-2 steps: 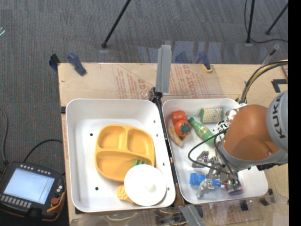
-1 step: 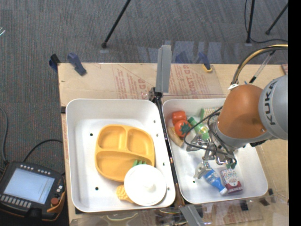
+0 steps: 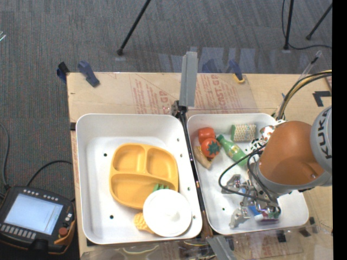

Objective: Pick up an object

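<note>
The end effector (image 3: pixel 250 213) is lowered into the right bin (image 3: pixel 217 221), directly beside a small red-and-blue object (image 3: pixel 269 215); finger spacing cannot be told.

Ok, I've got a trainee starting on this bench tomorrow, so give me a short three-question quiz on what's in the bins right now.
1. True or false: the yellow divided tray lies in the left bin.
2. What overlaps the tray's near corner? A) a white lid B) a green bottle C) a red tomato
3. Fill in: the gripper is low over the ____ bin, near its front edge.

Key
1. True.
2. A, the white lid; the green bottle and red tomato lie in the right bin.
3. Right.
</note>
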`<action>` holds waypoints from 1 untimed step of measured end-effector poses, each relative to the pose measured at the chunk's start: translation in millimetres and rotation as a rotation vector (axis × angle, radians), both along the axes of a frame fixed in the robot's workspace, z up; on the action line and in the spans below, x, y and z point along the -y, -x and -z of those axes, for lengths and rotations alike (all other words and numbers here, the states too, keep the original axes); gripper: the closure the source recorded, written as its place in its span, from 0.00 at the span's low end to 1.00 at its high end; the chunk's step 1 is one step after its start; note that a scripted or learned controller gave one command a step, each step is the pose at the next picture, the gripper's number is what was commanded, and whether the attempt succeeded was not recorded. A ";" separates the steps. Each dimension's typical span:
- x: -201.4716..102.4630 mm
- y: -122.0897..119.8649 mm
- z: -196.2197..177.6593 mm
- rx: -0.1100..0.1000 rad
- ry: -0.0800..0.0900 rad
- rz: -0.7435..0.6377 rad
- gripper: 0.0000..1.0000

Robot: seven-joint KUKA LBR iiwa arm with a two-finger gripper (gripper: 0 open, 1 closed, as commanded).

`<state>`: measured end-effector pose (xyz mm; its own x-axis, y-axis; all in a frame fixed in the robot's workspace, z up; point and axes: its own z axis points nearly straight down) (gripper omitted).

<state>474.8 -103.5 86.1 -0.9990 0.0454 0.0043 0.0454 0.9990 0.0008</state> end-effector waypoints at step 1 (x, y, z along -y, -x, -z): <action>11.1 -102.9 -2.0 0.008 0.000 -0.065 0.00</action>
